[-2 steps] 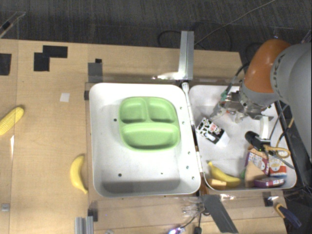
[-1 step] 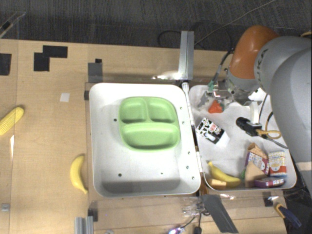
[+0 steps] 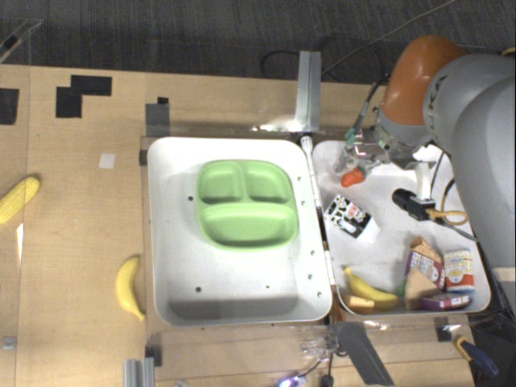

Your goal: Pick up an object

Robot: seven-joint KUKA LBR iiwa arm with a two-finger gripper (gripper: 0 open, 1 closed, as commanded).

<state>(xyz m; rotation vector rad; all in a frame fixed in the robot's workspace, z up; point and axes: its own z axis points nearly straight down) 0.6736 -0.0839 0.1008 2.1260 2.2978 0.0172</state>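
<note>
My gripper (image 3: 352, 161) reaches into the far left corner of the right bin (image 3: 379, 240), hanging from the grey arm with the orange band. A small red-orange object (image 3: 351, 179) lies directly under its tip, touching or nearly touching it. A black-and-white patterned packet (image 3: 347, 216) rests a little nearer, by the bin's left wall. Along the bin's front edge are a yellow banana (image 3: 369, 290), a brown carton (image 3: 423, 269), a red-and-white can (image 3: 458, 268) and a purple item (image 3: 445, 301).
The left bin (image 3: 169, 216) holds a green divided plate (image 3: 244, 201). On the wooden bench to the left lie a second banana (image 3: 129, 287) and a yellow corn cob (image 3: 18, 200). A metal post (image 3: 310, 95) stands behind the bins.
</note>
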